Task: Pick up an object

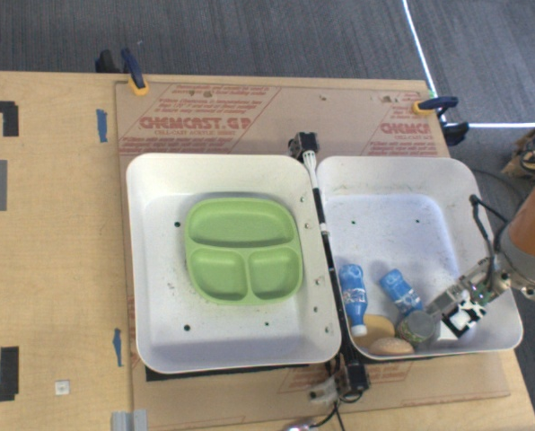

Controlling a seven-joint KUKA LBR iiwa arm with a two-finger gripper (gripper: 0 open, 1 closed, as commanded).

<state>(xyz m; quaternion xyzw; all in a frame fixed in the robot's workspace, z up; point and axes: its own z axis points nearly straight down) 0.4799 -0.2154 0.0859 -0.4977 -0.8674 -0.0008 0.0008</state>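
Note:
The right bin [384, 196] holds several small objects near its front edge. A blue bottle [352, 296] lies lengthwise beside the divider. A shorter blue bottle [399, 290] lies to its right. In front of them are a tan oval piece [390, 346] and a grey-green round object [417, 328]. My gripper [453, 311] is low in the bin's front right corner, just right of the grey-green object and close to it. I see nothing lifted off the bin floor.
The left bin [151, 241] holds a green divided plate [244, 248]. The arm [528, 241] comes in over the right bin's right wall. Clamps [135, 72] sit at the board's back corners. The back half of the right bin shows bare floor.

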